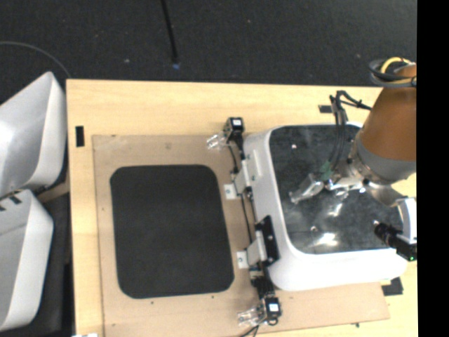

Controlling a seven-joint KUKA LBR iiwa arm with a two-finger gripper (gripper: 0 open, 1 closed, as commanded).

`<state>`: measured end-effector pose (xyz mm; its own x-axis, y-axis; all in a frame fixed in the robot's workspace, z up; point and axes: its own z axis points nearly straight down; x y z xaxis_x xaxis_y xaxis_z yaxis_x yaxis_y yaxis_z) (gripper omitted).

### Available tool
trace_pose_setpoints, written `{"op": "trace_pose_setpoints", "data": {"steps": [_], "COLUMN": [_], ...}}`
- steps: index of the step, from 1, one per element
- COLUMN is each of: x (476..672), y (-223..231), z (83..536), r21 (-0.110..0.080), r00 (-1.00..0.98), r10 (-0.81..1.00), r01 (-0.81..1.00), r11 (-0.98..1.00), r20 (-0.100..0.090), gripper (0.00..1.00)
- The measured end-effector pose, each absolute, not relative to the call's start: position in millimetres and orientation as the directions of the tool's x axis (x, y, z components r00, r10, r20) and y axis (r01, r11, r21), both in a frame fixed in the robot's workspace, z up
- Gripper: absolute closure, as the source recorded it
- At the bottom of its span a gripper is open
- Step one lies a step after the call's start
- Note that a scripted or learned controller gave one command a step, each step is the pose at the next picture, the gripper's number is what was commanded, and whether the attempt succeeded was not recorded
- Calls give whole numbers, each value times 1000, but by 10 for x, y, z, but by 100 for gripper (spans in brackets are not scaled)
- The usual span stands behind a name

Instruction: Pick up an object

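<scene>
Camera view: arm down in the right bin, no catch confirmed

You're looking at a pale wooden bench (210, 111) first, with a dark rounded-rectangle mat (172, 230) on its left half. Right of it sits the shallow white plastic bin (280, 258), its floor dark and glossy. Your grey arm with the orange band (393, 128) reaches into it, and the metal two-finger gripper (324, 187) hangs low over the bin floor. Whether it's open or closed, you cannot tell; glare swallows it. A small greenish item (326, 167) shows just beside it, too blurred to identify. By my read, the pick is not yet done: nothing is visibly gripped.
</scene>
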<state>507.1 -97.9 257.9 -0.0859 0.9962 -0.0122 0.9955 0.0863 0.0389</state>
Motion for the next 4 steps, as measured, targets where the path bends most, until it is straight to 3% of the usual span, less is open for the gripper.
{"op": "trace_pose_setpoints", "data": {"steps": [4], "x": [5130], "y": [-1009], "z": [2469], "r21": [39], "r00": [-11], "r10": [1000], "r01": [999], "r11": [11], "r20": [-7], "gripper": [0]}}
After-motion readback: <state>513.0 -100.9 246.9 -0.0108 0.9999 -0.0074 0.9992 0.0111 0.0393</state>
